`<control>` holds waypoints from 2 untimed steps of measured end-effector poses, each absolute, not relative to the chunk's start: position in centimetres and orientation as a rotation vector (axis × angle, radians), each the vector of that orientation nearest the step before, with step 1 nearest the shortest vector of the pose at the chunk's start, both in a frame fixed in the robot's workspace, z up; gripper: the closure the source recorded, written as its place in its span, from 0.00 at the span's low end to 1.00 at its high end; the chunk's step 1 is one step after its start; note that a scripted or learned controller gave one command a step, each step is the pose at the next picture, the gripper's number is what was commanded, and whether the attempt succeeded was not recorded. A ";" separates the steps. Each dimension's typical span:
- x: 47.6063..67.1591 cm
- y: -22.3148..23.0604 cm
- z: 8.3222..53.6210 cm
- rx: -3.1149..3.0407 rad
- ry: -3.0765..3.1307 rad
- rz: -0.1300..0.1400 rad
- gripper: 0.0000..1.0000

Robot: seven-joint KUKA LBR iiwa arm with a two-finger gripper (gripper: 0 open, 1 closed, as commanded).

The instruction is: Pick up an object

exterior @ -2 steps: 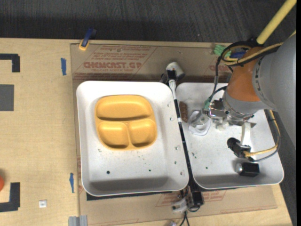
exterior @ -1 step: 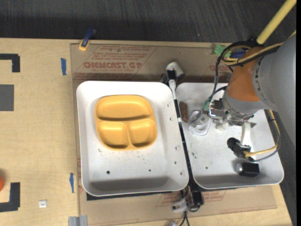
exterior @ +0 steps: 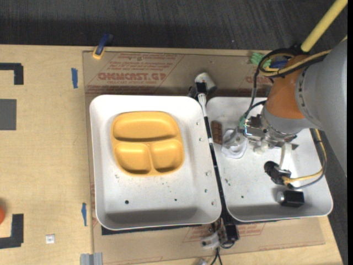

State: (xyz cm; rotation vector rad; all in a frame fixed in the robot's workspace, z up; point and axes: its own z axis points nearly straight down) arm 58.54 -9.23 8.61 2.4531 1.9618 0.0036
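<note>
Arm: the grey arm [exterior: 317, 87] is reaching in from the right, its orange band [exterior: 282, 101] showing above the wrist.
Gripper: the gripper [exterior: 236, 141] is hanging low over the left part of the right bin [exterior: 248, 189], near the wall that the two bins share.
Jaws: the wrist is covering them from above, so I cannot tell whether they are spread or pressed together, and nothing is showing between them.
Yellow tray: the yellow tray [exterior: 148, 142] is lying flat in the upper half of the left bin [exterior: 102, 167], well apart from the gripper. It is showing one wide section at the far side and two smaller ones at the near side.
Brown piece: a small brown piece [exterior: 216, 132] is lying in the right bin, against its left wall and just beside the gripper. Whether the two are touching is unclear.
Bins: both white bins are sitting side by side on a brown cardboard sheet [exterior: 138, 73].
Table: the pale wooden table [exterior: 44, 153] is carrying the sheet and the bins, with strips of blue tape [exterior: 74, 77] sticking to it at the sheet's left edge.
</note>
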 end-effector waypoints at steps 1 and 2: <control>58.5 -9.2 8.6 2.453 1.962 0.003 0.00; 58.5 -9.2 8.6 2.453 1.962 0.003 0.00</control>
